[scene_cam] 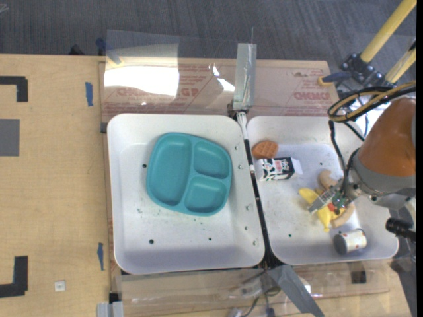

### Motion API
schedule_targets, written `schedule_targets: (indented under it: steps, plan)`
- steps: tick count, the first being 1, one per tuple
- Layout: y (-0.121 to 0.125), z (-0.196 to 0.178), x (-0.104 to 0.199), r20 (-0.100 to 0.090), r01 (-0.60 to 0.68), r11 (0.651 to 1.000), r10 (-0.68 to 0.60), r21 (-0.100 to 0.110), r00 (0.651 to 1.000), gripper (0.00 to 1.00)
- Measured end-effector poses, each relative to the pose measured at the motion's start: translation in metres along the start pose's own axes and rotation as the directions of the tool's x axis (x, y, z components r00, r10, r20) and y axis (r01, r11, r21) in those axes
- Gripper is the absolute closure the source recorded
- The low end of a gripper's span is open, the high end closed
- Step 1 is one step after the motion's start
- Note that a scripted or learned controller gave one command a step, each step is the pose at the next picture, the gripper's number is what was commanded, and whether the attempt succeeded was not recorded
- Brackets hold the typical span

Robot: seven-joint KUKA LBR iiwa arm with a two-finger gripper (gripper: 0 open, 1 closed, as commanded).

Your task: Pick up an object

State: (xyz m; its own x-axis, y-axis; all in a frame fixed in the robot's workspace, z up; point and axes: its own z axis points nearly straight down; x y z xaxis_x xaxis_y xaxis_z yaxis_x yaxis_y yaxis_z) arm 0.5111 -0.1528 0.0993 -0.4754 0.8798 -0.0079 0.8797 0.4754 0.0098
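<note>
While the arm (390,147) reaches in from the right, its gripper (334,202) is low over the right bin (310,243), just at a yellow toy (310,196) that looks like a banana. I cannot tell if the jaws are spread or pressed together, because the metal parts and some small coloured pieces around them are mixed in one blurred spot. A second yellow piece (324,218) lies just near of the gripper, touching or almost touching it, and a beige piece (326,178) is just far of it.

On the far left side of the same bin, a small milk carton (276,168) with black and white marks lies on its side. An orange-brown cookie (265,148) is just beyond it, near the wall between the bins. At the near right corner of this bin, a small cylinder (350,242) with a grey end and a white body lies on its side, apart from the gripper.

The left bin (132,243) holds a blue-green plate (188,174) with three sections, which lies flat near the middle.
</note>
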Motion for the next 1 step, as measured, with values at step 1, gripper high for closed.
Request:
schedule_targets:
  steps: [1]
  plan:
    - [0.0012, -0.0095, 0.0001, 0.002, 0.001, 1.000, -0.001, -0.002, 1.000, 1.00]
